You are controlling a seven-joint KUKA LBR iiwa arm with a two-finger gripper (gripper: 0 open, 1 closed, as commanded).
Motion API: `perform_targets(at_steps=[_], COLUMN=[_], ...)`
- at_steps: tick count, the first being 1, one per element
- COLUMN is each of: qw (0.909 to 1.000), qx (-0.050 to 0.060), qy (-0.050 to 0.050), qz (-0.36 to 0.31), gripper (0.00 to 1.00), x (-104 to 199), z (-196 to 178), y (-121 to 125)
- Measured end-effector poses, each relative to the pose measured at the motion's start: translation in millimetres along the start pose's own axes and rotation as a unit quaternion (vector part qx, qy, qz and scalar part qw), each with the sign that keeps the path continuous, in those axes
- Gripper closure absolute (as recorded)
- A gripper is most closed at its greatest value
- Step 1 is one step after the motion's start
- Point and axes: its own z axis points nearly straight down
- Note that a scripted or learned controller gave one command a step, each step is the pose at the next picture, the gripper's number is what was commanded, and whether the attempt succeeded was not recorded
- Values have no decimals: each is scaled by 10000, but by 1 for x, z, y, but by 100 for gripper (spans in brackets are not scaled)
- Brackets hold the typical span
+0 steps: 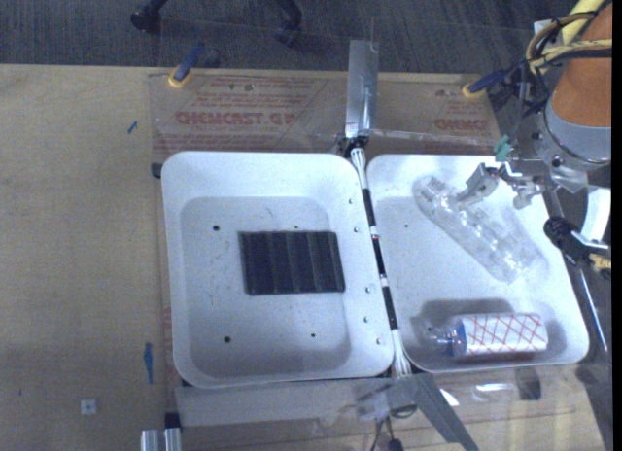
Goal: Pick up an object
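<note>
Just below-left of the gripper lies a clear bottle; grip state unclear

Black ribbed tray; white bottle with red crosshatch.

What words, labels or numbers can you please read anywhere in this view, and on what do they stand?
"CHEMCAST G…", red, roughly read, on the clear sheet's brown backing paper behind the left bin.
More red print on the brown paper behind the right bin: too blurred.
Red-crosshatched white tube: pattern, no legible words.
</note>
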Motion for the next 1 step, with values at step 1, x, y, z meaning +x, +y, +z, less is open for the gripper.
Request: perform_targets(at_steps=[1], qw=[9990], qx=[-10], qy=[-4], qz=[444], gripper=[0], x=[25], z=[120], y=[24])
